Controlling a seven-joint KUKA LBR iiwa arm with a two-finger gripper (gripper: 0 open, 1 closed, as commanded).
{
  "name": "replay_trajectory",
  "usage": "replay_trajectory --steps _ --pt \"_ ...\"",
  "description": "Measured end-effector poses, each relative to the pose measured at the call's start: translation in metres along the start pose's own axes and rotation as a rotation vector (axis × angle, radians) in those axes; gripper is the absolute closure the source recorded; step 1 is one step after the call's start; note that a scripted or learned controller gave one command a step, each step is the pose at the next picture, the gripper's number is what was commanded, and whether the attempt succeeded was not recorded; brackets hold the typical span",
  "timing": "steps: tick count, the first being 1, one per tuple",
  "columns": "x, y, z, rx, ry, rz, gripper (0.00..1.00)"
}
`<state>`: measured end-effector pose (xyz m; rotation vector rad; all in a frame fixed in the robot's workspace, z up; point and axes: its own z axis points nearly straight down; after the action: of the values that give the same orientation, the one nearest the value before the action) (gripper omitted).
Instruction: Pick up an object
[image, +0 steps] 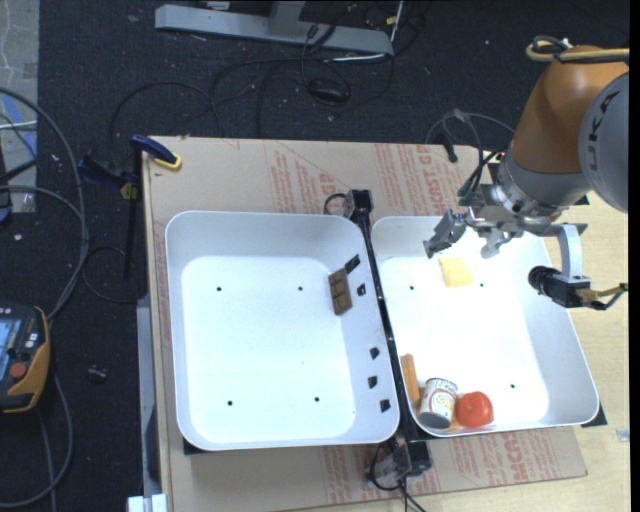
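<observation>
Gripper (468, 236) hangs over the far end of the right bin (560, 345), jaws spread and grasping nothing – yellow block (456, 272) lies on the bin floor just below it. Can (437, 398), red ball (474, 408) and orange stick (410, 375) sit in the near-left corner

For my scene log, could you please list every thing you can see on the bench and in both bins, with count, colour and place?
bins: 2, white, side by side on the bench
brown block: 1, brown, left bin, right edge
yellow block: 1, yellow, right bin, upper part
orange stick: 1, orange, right bin, lower left
can: 1, white with label, right bin, bottom corner
red ball: 1, red, right bin, beside the can
clamp: 1, blue and yellow, bench's upper left corner
arm: 1, grey and orange, from the right
tool: 1, grey, open, above the yellow block
</observation>
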<state>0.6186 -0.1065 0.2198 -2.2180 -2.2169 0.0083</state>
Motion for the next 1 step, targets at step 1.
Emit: replay_trajectory --steps 1 --pt "0.0002 0.0015 -0.0042 -0.008 0.000 -0.001 0.00"
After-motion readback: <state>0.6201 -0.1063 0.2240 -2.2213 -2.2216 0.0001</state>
